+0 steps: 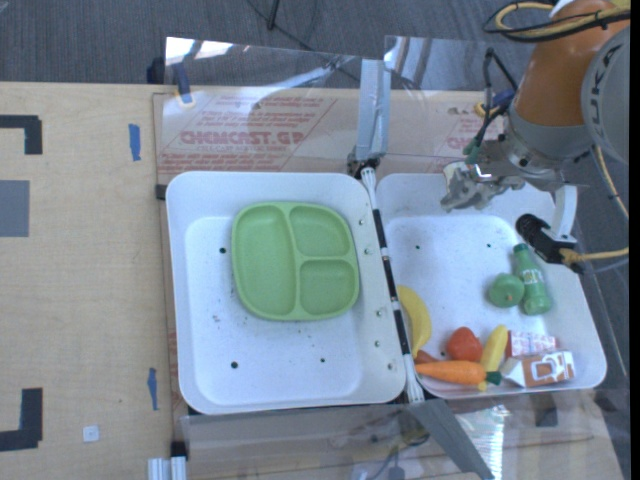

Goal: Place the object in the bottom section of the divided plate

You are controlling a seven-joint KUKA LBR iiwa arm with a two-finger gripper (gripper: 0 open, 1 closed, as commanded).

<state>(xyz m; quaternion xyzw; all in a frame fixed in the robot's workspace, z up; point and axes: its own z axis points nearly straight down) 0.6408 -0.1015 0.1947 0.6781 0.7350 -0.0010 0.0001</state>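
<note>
The end effector (466, 186) is hanging over the top edge of the right bin (450, 258), near its upper left corner. I cannot tell if it is wide or narrow, and nothing is showing in its grip. The grey arm (575, 98) with its orange band is reaching in from the right.

The toy foods are all lying in the right bin, well apart from the end effector and lower down. A green bottle (530, 276) and a green round fruit (506, 290) are sitting side by side near the right wall. Along the bottom edge, a carrot (452, 372), a red tomato (463, 344), a yellow corn piece (495, 347) and a small carton (545, 368) are lying close together. A banana (416, 316) is resting against the left wall of that bin.

The green divided plate (296, 260) is sitting in the left bin (200, 358), across the wall from the end effector. It has one long section on the left and two smaller sections on the right. Both bins are sitting on the tabletop (80, 268).
</note>
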